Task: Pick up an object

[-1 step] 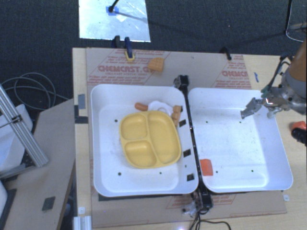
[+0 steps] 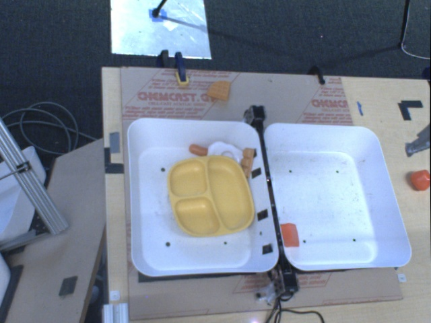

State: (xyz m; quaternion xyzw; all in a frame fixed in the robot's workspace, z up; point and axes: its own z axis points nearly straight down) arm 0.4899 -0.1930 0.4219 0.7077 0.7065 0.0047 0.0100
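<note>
The left bin [image 2: 145,200] holds a yellow three-compartment plate [image 2: 210,197] lying flat near its middle. Just behind the plate lie a small orange sausage-shaped piece [image 2: 198,150] and a white rounded object [image 2: 224,151], partly tucked under the plate's far rim. A small tan block [image 2: 248,159] stands against the bin's right wall. In the right bin [image 2: 337,180], an orange-red block [image 2: 289,234] sits in the near left corner.
A tan chunk [image 2: 219,90] lies on the cardboard behind the bins. A grey metal piece [image 2: 417,143] and a small orange-red thing [image 2: 419,179] sit at the right edge, outside the right bin. Black clips line the seam between the bins.
</note>
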